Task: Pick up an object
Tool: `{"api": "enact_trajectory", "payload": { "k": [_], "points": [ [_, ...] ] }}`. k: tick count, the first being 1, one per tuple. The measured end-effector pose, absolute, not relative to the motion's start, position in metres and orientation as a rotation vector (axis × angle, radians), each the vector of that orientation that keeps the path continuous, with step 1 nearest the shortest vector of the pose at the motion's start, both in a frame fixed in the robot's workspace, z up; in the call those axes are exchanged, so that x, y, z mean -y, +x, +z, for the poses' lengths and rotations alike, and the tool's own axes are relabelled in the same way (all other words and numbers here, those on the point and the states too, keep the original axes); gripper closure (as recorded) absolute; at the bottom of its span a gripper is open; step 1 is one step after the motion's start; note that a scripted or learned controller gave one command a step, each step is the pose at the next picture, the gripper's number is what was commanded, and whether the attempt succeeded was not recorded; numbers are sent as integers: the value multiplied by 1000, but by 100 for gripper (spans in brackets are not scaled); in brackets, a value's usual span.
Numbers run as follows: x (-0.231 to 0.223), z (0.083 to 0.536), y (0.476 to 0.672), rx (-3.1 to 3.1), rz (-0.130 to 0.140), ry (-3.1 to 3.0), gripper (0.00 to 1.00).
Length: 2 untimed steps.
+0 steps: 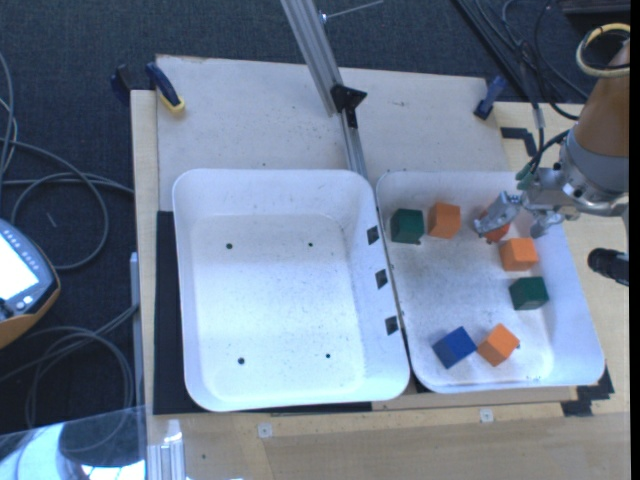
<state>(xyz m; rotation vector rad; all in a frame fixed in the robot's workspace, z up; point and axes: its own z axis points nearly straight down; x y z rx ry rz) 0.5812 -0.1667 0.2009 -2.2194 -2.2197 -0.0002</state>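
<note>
The right bin (570, 298) holds several small blocks. A green block (406, 225) and an orange block (443, 219) sit near its far left. Another orange block (518, 254) and a green block (528, 292) lie toward the right side. A blue block (454, 347) and an orange block (498, 344) rest near the front. My gripper (518, 226) hangs over the bin's far right part, just beyond the orange block at the right. Its fingers (496, 218) stand apart with nothing between them. A small red piece (497, 235) shows by the left finger, partly hidden.
The left bin (200, 268) lies beside the right one, split from it by a ridge with black clips (381, 279). A metal pole (315, 43) slants over the board at the back. Cables run along the floor at left and top right.
</note>
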Motion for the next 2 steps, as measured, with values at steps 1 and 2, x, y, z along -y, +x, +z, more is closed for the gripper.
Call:
{"api": "enact_trajectory", "payload": {
  "k": [1, 2],
  "points": [
    [137, 108, 647, 2225, 1, -2215, 0],
    [139, 125, 647, 2226, -2, -2222, 100]
  ]
}}
